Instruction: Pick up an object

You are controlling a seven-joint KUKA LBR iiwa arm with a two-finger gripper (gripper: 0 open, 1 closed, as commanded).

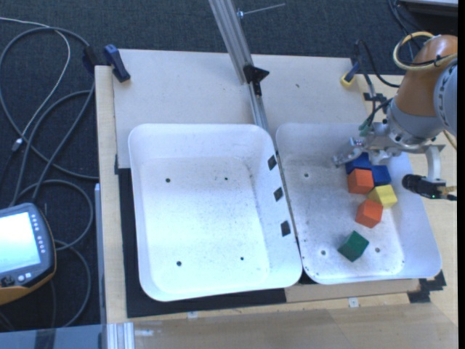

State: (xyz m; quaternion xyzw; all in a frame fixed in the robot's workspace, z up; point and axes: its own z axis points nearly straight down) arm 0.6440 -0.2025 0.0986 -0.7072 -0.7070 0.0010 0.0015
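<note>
Five small coloured blocks are lying in the right white bin (320, 267). I am hovering the claw (367, 151) just above the blue block (361, 163), touching the upper orange block (360, 181); I cannot tell its finger state.

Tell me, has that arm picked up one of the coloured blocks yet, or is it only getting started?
Nothing looks lifted yet. The gripper is down in the right bin, close over the blue block, but I cannot tell whether it grips it. The two orange blocks, the yellow block and the green block lie on the bin floor. Grasping and lifting are left.
</note>
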